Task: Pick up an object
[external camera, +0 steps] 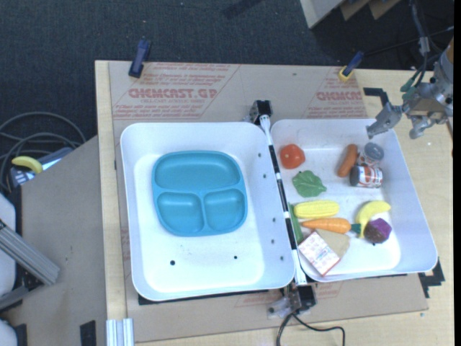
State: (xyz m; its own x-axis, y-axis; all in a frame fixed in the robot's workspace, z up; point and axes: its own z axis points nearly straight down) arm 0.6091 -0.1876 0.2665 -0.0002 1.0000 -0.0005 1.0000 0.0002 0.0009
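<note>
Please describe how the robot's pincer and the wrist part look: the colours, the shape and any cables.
The pincer is grey metal with two slim fingers. One finger is angled and ends in a flat tip. The body behind it is a light grey block. A thin dark cable runs above it, with a small green part beside the wrist.

Bright even overhead light, soft faint shadows, mild glare on white bins (137, 193), slightly soft focus

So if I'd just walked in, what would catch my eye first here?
Probably the big blue divided plate, alone in the left bin. Next, the bright toy food scattered in the right bin: a red tomato, yellow corn, an orange carrot and a banana. The robot's hand sits over that bin's far right corner.
</note>
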